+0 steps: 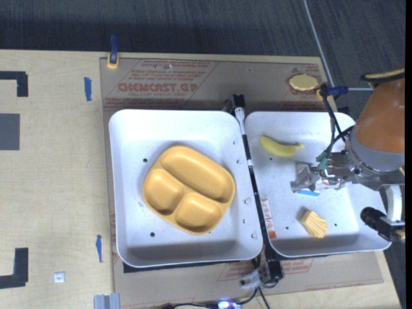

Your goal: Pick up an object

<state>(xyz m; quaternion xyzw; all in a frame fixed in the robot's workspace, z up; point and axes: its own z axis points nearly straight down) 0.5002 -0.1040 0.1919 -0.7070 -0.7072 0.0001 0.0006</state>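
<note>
Although the bench spans the whole frame, everything relevant sits in the two white bins at centre and right. Left bin: holds a large yellow three-compartment tray, lying diagonally, well apart from the arm. Right bin: holds three smaller candidates. A yellow banana lies in the bin's upper left part, long axis roughly left-right with a slight downward tilt toward the right of the frame. A tan ridged wedge rests in the lower middle. A small blue piece sits between the two, just below the hand. The arm enters from the right edge, and the hand is over the middle of the right bin, pointing toward the frame's left. Whether it is clenched or released I cannot tell; the metal parts blur together and nothing is visibly held. Judgement: the blue piece is the nearest object, immediately below-left of the hand in the frame; the wedge lies further toward the bottom, the banana up and left. A short descent rather than a lateral reach looks like the deciding move.
</note>
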